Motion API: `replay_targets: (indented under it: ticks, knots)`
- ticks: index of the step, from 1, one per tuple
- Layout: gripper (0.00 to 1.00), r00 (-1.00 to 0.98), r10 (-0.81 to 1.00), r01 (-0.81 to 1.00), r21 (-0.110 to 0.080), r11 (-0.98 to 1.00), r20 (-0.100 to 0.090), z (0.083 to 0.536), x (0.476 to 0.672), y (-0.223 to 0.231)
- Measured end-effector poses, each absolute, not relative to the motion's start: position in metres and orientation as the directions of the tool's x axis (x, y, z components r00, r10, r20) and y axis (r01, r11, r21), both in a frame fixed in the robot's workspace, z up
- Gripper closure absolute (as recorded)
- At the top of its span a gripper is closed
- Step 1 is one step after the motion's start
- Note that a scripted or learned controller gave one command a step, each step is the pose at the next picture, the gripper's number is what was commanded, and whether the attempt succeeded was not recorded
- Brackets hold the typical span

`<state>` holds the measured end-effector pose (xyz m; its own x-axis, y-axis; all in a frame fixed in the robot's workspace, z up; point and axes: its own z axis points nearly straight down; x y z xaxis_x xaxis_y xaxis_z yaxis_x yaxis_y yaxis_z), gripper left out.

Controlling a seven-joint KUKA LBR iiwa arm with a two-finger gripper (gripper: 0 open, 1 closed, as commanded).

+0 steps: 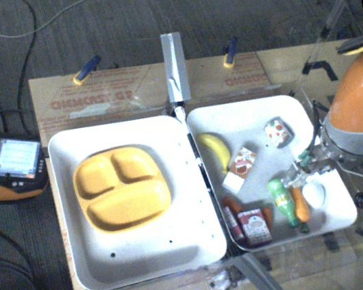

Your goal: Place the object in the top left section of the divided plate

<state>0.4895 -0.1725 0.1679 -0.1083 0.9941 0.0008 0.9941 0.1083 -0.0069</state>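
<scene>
A yellow divided plate (123, 186) lies in the left bin (73, 229); its top left section (94, 176) holds nothing. The right bin (244, 106) holds a banana (216, 150), a small red-and-white carton (240, 168), a printed can (277, 131), a green bottle (282, 201), a carrot (301, 210), a white rounded object (314, 194) and a red box (254, 226). My gripper (302, 169) hangs low at the right bin's right side, just above the green bottle, the carrot and the white object. Nothing shows as lifted.
A metal divider post (176, 72) stands at the back between the bins. Two blue-and-yellow clamps (87, 69) hold the board's far edge. A teach pendant (8, 166) lies left of the bench. A dark red bar (232, 221) lies by the right bin's left wall.
</scene>
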Motion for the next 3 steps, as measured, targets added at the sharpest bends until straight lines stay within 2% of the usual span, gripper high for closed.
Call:
replay_targets:
  ticks: [1,2,3]
  knots:
    - [1.0,-0.082,0.997,0.997,-0.007,0.082,0.001,0.22,0.485,-0.084]
    - [1.0,-0.031,1.0,0.999,-0.008,0.031,0.003,0.103,0.483,-0.129]
    - [1.0,-0.305,0.952,0.952,-0.005,0.305,0.002,0.136,0.484,-0.196]
